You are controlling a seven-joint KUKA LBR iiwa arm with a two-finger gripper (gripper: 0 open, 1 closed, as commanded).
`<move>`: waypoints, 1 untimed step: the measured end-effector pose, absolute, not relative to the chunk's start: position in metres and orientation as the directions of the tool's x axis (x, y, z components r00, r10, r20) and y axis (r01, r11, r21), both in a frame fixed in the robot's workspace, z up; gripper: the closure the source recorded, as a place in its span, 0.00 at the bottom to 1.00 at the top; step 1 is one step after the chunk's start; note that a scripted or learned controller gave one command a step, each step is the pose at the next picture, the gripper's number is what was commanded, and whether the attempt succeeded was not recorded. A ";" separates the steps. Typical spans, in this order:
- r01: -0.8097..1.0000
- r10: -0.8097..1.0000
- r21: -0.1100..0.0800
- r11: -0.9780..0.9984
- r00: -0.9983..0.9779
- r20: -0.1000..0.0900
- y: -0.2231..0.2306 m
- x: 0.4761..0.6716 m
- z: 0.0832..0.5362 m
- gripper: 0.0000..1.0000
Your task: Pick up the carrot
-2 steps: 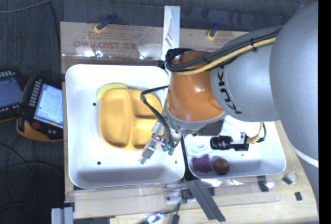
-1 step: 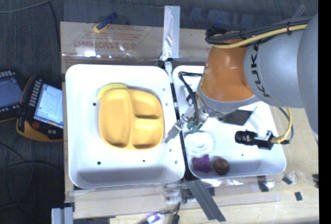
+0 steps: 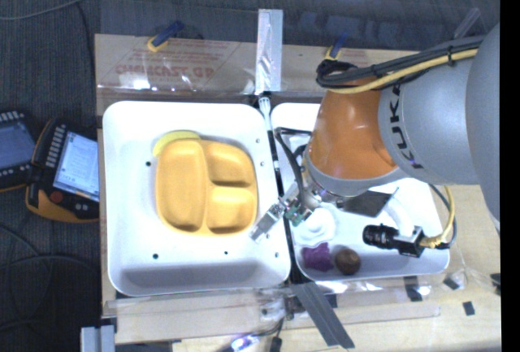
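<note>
My gripper (image 3: 273, 219) hangs low over the wall between the two white bins, at the front left corner of the right bin (image 3: 435, 259). It points down and to the left, toward the left bin (image 3: 130, 261). The arm's orange band (image 3: 349, 139) and grey body cover most of the right bin. Nothing shows in the gripper's grasp.
A yellow divided plate (image 3: 203, 184) lies in the middle of the left bin, with a yellow-green edge (image 3: 175, 138) peeking out behind it. In the right bin's front lie a purple item (image 3: 318, 256), a brown round item (image 3: 348, 261) and a white item (image 3: 322, 224).
</note>
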State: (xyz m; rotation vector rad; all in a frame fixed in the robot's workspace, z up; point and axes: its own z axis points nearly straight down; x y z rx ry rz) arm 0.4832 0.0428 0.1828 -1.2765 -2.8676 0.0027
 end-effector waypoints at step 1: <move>0.520 0.520 -0.002 0.854 -0.854 0.000 -0.019 0.484 0.183 0.00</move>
